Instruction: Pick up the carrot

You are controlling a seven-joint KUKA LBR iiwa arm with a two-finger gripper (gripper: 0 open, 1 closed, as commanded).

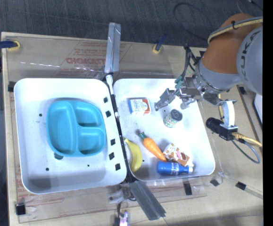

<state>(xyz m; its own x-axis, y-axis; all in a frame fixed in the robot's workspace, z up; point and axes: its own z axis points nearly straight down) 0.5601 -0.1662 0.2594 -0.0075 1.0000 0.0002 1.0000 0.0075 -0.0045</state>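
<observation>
Two shallow white bins side by side on bench: left bin (28,173), right bin (200,126). Left bin contents: one blue divided tray (76,127), three compartments, lying flat near the bin's middle. Right bin contents, six items. Carrot (151,145): orange, green top pointing up-left, lying at a slant in the lower half of the right bin, untouched, well apart from the claw. Banana (135,155): yellow, curved, just left of the carrot, against the bin's left wall. Snack packet (177,154): printed wrapper, just right of the carrot's tip. Blue bottle (173,168): lying on its side along the bin's lower wall, white cap to the right, just below the packet. Small carton (139,105): white with blue and red print, upper left of the bin. Small can (172,118): on its side or tilted, exact pose unclear, dark end toward the camera, upper middle of the bin. Gripper (174,101): two-finger, on grey arm with orange band (230,46), reaching in from the right, over the upper part of the right bin, just above the can; fingers (163,100) spread apart, released, nothing between them.
</observation>
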